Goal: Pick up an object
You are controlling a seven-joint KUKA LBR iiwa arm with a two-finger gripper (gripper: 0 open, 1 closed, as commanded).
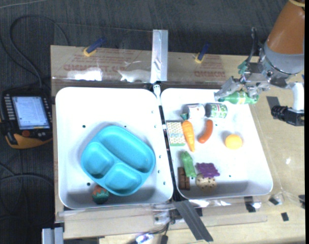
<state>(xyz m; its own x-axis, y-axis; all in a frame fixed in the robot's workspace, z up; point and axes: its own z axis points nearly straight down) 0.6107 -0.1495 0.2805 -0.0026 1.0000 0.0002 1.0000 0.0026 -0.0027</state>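
My gripper (pixel 240 91) hangs over the far right corner of the right bin (pixel 256 151), below the grey wrist and orange band. A green bottle (pixel 240 98) lies crosswise between its fingers, which are shut on it, and it looks raised above the bin floor. Below it in the bin lie a small green-labelled can (pixel 216 110), a white can (pixel 194 110), a carrot (pixel 188 134), a red pepper (pixel 207 130), a yellow-orange fruit (pixel 233 141), a green vegetable (pixel 187 162) and purple grapes (pixel 207 169).
The left bin (pixel 73 105) holds a blue divided plate (pixel 118 159) and a small red and green item (pixel 99 193). A metal divider strip (pixel 159 60) rises behind the bins. An orange-edged control pendant (pixel 24 116) lies on the floor to the left.
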